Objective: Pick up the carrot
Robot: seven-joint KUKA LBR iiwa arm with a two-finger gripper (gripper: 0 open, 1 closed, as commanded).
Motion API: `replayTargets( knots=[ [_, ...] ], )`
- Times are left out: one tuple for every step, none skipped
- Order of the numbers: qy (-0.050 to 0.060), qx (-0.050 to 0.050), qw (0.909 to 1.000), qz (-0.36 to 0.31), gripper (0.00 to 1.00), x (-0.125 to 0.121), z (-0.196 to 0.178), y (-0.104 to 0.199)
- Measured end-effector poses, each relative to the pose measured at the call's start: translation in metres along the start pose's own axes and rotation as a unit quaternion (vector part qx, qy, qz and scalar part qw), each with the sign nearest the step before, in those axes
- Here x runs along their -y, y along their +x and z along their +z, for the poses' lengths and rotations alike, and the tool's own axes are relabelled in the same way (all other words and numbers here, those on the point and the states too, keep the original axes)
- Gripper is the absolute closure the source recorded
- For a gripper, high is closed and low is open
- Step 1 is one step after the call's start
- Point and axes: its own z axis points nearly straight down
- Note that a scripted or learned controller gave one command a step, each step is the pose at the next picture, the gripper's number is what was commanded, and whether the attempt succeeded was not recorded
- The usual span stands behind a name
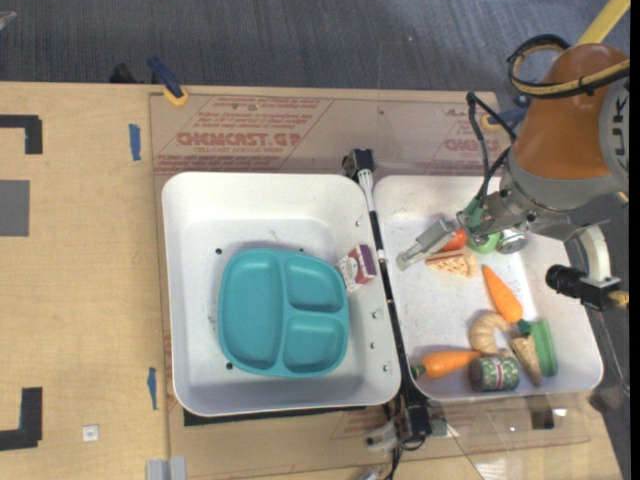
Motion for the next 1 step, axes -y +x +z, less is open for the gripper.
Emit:
replayTargets(
  knots=[
    [0.002,0.000,0.9782,0.208,0.00,0.0753,0.0131,-0.0953]
  ],
)
